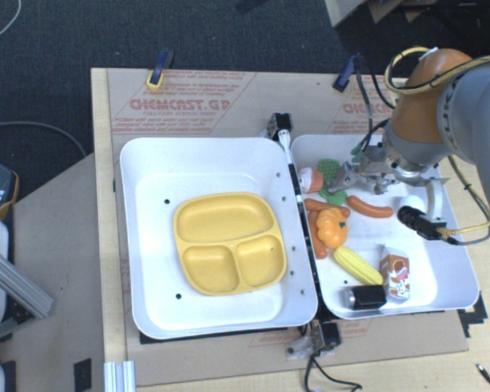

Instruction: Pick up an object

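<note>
Claw (349, 178) fingertips obscured among toy food (331, 219).

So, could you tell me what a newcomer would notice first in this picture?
Probably the yellow divided tray, alone in the left bin. Next, the grey arm reaching from the right over the right bin, where toy food lies clustered: an orange pepper, a corn cob and a sausage.
</note>
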Tool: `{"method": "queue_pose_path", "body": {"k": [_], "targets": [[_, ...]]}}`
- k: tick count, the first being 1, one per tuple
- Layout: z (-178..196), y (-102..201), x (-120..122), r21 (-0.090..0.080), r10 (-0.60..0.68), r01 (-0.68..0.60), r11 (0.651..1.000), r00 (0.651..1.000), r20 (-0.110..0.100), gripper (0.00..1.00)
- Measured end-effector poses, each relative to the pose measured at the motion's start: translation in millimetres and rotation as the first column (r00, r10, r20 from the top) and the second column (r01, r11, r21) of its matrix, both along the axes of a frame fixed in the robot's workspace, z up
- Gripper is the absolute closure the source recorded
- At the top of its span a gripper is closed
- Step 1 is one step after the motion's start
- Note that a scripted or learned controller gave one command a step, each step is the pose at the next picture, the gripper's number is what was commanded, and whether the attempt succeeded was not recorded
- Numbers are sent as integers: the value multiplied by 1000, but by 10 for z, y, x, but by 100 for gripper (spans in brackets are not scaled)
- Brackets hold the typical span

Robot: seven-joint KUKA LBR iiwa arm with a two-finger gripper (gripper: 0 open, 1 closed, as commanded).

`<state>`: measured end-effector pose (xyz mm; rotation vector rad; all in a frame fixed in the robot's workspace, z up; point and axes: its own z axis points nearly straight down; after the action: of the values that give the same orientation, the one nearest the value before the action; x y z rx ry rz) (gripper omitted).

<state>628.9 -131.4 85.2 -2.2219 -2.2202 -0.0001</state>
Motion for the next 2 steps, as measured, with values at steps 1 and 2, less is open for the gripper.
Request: {"method": "queue_pose_path", "body": {"k": [1, 2], "targets": [[137, 1, 20, 0, 0, 0, 1000, 1000, 8, 100], [574, -28, 53, -2, 1, -1, 1000, 1000, 6, 100]]}}
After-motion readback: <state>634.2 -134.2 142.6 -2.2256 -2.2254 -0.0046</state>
